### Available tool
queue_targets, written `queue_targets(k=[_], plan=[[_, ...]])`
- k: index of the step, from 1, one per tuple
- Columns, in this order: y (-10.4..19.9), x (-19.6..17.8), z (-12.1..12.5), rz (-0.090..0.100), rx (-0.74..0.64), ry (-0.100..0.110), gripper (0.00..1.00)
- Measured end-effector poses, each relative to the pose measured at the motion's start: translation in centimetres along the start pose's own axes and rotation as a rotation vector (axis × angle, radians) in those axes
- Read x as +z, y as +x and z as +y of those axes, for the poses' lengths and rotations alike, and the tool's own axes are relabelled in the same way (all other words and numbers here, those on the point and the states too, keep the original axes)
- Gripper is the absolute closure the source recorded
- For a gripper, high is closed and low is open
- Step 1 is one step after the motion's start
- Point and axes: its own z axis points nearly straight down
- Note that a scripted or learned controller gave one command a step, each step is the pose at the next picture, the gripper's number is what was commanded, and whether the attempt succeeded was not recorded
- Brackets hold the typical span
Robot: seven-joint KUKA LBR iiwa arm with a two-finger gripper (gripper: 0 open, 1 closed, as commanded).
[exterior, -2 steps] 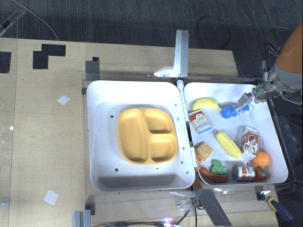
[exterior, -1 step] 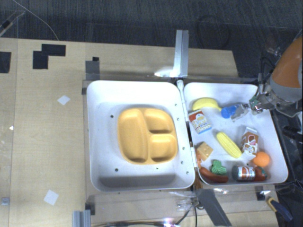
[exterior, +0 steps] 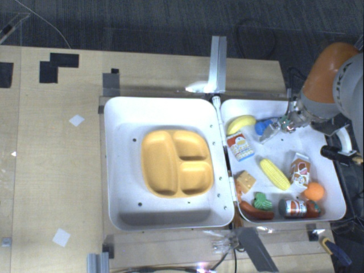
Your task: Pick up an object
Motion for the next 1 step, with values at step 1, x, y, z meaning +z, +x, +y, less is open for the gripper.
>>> queue_targets(k=[1], plan=[[-0.11,-1.48,0.33,-0.009,-0.006,-0.008,1.00]])
